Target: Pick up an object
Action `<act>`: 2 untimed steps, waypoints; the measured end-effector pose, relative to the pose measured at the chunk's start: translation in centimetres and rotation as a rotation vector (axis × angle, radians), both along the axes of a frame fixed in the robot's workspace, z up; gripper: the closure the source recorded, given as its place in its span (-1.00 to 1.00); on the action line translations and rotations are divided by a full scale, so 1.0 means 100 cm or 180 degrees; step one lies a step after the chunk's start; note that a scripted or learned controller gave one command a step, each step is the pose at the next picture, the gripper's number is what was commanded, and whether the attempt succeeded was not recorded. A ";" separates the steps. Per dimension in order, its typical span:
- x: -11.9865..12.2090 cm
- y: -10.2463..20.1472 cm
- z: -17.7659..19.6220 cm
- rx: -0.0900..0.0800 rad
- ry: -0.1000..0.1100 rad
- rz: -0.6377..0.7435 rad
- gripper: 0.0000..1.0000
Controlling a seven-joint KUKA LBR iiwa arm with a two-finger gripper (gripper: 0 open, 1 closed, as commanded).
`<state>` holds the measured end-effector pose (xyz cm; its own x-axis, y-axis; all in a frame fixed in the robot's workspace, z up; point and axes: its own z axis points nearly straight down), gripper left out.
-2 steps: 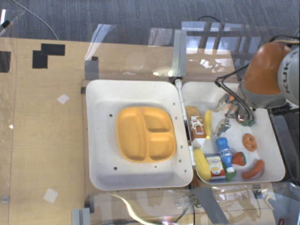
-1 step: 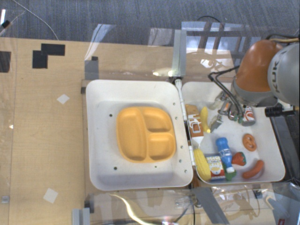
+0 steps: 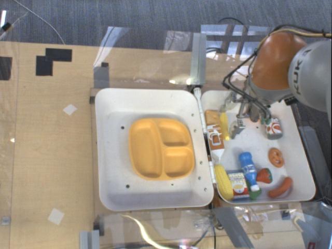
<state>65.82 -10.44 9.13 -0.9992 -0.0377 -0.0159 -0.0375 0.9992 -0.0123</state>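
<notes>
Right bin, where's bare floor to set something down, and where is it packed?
The right bin has bare floor in its middle, between the end effector, the blue bottle and the orange round piece. It is crowded along the front rim, with the corn, small carton, strawberry and sausage.

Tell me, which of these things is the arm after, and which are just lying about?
Job:
gripper, above the right bin
its toys: corn, blue bottle, sausage, strawberry, can

Lying about:
yellow tray in the left bin
black tape on the bench
</notes>
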 end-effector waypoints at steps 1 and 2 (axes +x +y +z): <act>0.015 0.017 0.000 -0.0002 0.0009 0.1241 -1.00; -0.027 0.011 -0.001 -0.0002 0.0009 0.1003 -1.00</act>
<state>63.08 -9.30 9.03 -0.9383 -0.3455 -0.0131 -0.3453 0.9384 -0.0124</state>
